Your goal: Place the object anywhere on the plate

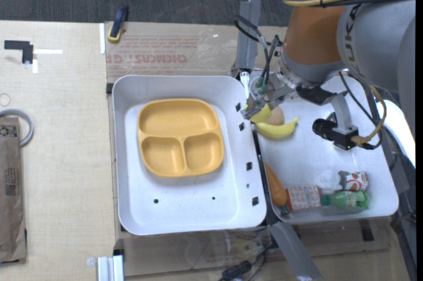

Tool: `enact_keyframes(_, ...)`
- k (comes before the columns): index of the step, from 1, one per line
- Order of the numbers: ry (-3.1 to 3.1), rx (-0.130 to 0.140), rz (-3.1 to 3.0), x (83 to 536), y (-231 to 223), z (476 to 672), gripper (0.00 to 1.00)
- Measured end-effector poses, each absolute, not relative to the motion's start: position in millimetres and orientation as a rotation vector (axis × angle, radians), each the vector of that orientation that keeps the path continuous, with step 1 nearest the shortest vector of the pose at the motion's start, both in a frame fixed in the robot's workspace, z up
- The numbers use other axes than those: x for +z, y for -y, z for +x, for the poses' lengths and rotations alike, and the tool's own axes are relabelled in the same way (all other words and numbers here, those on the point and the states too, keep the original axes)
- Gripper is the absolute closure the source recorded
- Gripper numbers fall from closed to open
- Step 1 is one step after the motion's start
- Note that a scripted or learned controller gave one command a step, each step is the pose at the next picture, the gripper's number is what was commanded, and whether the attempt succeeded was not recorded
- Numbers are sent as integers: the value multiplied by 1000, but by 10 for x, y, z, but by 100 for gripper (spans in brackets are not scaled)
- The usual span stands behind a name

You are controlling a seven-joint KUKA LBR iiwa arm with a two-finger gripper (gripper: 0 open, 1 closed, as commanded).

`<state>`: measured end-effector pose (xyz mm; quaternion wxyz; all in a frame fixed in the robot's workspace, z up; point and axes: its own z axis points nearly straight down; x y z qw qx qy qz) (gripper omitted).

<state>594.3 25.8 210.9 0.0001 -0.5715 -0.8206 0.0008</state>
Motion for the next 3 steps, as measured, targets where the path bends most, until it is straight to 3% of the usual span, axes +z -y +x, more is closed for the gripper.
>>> enact_keyframes(1, 2404, 5, -2021, 1701, -1341, 5984, 100)
enact_keyframes(2, 2321, 7, -2115, 1623, -1778, 5448, 100)
enact_keyframes(3, 2524, 7, -1868, 1479, -2189, 5357, 100)
